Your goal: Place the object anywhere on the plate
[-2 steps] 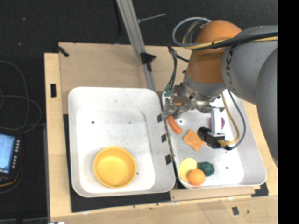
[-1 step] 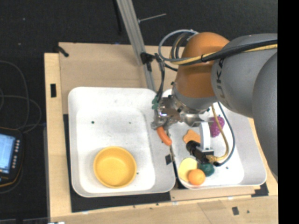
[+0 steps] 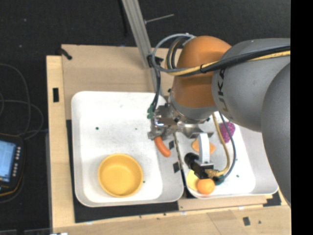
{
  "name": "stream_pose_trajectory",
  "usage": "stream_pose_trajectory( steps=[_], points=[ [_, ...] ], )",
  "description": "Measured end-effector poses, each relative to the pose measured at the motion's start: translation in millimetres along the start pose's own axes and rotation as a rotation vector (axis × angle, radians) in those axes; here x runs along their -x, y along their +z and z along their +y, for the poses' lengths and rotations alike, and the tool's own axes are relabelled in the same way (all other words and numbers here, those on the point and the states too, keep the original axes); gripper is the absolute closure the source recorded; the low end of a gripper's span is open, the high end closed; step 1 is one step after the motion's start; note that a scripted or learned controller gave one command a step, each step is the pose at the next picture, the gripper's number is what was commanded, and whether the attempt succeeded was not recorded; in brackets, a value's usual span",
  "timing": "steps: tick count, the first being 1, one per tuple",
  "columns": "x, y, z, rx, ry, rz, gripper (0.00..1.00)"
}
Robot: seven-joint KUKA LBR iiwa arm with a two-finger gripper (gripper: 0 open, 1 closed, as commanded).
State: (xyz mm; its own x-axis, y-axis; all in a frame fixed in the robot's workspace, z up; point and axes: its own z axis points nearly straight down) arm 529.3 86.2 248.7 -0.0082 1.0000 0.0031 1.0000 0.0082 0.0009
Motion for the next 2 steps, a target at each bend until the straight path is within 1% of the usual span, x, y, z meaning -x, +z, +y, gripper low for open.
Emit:
stream_pose_trajectory(
  steps=[1, 2],
  points=[
    [-4.2, 18.4, 5.7, -0.003, 0.006, -0.005, 1.00],
    [-5.5, 17.5, 5.6, -0.001, 0.006, -0.002, 0.00]
  ],
)
